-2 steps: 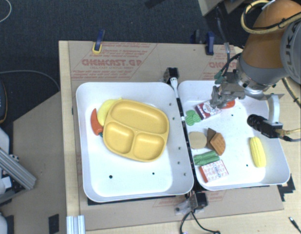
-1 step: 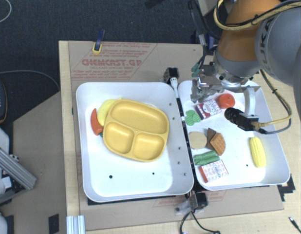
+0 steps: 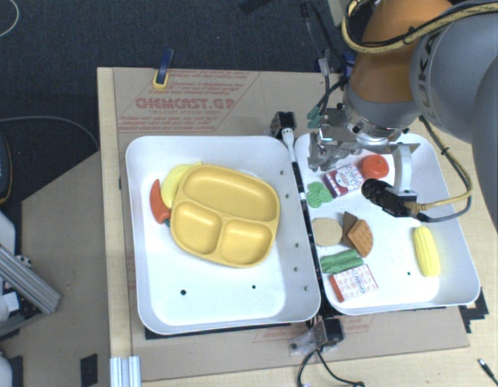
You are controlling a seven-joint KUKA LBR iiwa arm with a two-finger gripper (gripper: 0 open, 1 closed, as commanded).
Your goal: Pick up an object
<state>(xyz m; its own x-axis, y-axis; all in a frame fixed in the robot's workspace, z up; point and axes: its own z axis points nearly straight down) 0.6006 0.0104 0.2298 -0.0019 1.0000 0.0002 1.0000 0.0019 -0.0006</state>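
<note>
The gripper [image 3: 325,158] hangs low at the right bin [image 3: 450,285] back, probably to reach the packet [image 3: 343,180]; its grip I cannot tell.

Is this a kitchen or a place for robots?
Most likely a robot test lab, not a kitchen. A robot arm reaches over two white bins, the food, like the corn and yellow tray, looks like plastic toys, and loose cables trail about.
</note>
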